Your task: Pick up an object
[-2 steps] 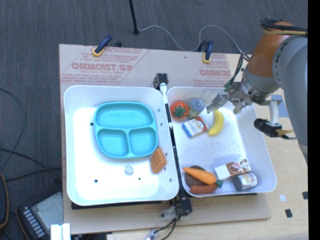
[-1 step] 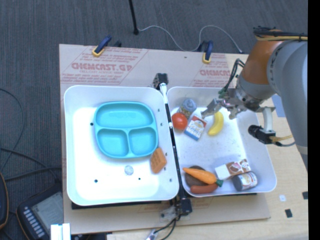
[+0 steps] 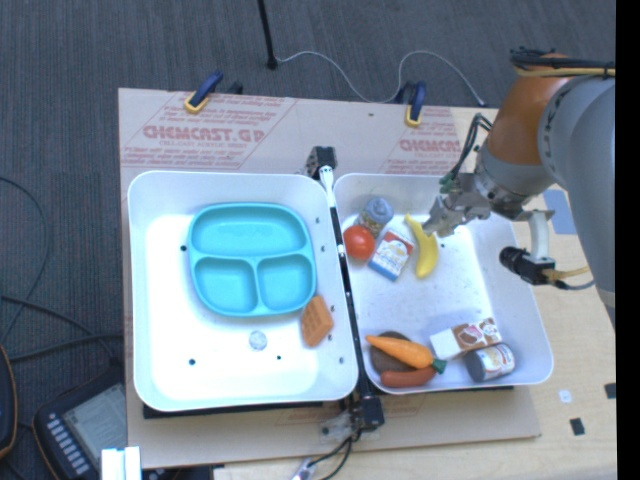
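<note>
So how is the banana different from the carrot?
The banana is yellow and the carrot is orange. The banana lies near the top of the right bin, just under the hand, while the carrot lies at the bottom edge, far from the hand. The banana runs up and down in the picture, the carrot sideways. Both are long toy foods in the same bin.

Turquoise divided tray (image 3: 250, 259) in white left bin (image 3: 150, 298); yellow banana (image 3: 424, 248), red tomato (image 3: 358, 241), orange carrot (image 3: 400, 349) in white right bin (image 3: 520, 318); tan tabletop (image 3: 220, 133) with red lettering.
</note>
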Action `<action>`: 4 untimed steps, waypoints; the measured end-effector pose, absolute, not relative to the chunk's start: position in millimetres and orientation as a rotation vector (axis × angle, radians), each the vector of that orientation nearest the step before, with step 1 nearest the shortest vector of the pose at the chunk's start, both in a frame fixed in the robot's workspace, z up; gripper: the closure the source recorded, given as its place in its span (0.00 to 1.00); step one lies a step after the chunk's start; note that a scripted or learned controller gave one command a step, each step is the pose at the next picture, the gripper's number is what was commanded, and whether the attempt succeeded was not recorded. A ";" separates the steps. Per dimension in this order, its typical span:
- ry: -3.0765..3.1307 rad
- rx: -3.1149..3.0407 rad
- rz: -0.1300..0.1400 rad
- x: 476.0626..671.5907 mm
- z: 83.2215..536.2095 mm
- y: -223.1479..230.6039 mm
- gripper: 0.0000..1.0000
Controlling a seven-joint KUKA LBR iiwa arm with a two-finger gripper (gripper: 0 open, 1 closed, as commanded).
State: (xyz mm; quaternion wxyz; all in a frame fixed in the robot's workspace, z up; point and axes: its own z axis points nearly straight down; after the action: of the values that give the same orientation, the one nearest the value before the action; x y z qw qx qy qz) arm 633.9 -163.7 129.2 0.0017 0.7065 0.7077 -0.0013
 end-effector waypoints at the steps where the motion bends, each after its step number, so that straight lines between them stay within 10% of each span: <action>1: 2.221 2.217 -0.005 633.8 129.0 -163.8 0.00; 3: 2.213 2.216 0.006 499.3 88.2 -127.4 0.00; 4: 2.212 2.216 0.007 500.0 98.4 -127.6 1.00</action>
State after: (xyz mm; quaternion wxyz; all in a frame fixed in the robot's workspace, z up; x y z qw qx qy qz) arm 500.0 -127.6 98.4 0.0054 0.7077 0.7065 0.0023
